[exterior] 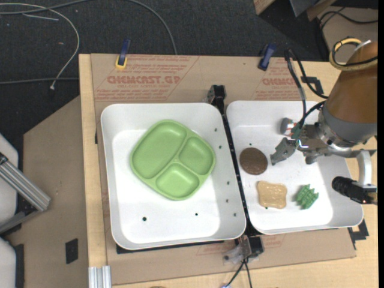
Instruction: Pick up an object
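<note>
While the pincer (pixel 292 149) hangs over the right bin (pixel 264 218), nothing is between its fingers.

Whether it is spread or pressed together I cannot tell. Three things lie in that bin: a brown disc (pixel 254 160) against its left wall, a tan toast (pixel 272 194) near the front edge, a green sprig (pixel 306 196) beside it. The toast looks light, stiff and flat; grip across its edges. The left bin (pixel 120 221) carries a green plate (pixel 173 159).

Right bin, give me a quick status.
Gripper open above right bin, holding nothing. Brown disc, tan piece, green toy lie apart. Nothing blocking.
</note>
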{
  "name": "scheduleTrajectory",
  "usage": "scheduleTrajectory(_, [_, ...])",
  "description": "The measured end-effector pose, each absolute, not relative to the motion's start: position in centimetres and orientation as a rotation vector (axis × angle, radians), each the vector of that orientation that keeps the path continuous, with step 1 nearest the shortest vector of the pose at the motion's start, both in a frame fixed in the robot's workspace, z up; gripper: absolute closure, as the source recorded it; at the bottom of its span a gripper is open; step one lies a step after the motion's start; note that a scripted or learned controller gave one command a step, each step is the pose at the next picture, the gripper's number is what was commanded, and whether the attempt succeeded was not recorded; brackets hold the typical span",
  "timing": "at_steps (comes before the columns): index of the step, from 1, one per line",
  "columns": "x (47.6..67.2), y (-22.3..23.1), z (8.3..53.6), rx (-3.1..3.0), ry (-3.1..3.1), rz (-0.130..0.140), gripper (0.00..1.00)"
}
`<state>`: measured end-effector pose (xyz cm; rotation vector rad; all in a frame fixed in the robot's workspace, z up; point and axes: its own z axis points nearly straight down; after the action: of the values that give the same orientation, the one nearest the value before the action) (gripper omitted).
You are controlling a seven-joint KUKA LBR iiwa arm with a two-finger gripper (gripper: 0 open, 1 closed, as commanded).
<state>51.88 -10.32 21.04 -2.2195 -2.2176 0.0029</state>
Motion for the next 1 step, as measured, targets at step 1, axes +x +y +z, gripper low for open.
scheduleTrajectory(1, [51.54, -10.69, 14.79, -2.217, -2.214, 0.006, 0.00])
